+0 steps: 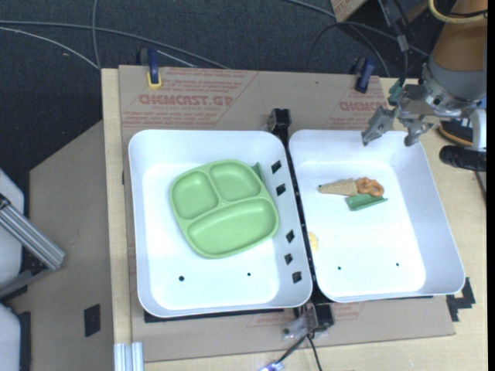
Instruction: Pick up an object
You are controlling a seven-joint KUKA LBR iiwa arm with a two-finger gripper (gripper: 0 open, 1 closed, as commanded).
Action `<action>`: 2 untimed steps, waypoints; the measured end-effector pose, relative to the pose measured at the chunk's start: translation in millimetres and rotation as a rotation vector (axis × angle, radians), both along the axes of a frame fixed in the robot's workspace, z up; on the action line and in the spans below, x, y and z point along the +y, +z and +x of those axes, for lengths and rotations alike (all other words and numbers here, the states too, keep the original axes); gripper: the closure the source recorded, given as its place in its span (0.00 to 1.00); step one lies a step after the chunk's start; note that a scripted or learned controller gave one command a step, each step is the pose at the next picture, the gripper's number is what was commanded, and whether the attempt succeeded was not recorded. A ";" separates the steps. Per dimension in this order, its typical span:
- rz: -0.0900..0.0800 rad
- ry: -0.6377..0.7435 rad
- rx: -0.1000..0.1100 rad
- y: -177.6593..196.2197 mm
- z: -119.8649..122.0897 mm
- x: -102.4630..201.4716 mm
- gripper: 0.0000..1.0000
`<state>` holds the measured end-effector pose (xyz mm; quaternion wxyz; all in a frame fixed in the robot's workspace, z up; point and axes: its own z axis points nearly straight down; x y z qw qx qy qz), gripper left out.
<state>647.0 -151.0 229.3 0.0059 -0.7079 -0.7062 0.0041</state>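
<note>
In the right bin lie a tan cone-shaped piece, an orange toy piece and a flat green piece, close together near the bin's upper middle. My gripper hangs over the right bin's far edge, up and to the right of those pieces. Its two fingers are spread apart with nothing between them. A green divided plate rests in the left bin.
A small yellow bit sits at the right bin's left wall. Black clips run along the divider between the bins. Blue clamps hold the board at the back. Cables trail over the dark floor behind.
</note>
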 end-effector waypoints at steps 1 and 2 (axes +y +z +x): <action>-0.002 0.003 -0.013 7.9 2.6 0.3 0.00; -0.001 0.004 -0.008 -52.4 8.8 4.0 0.00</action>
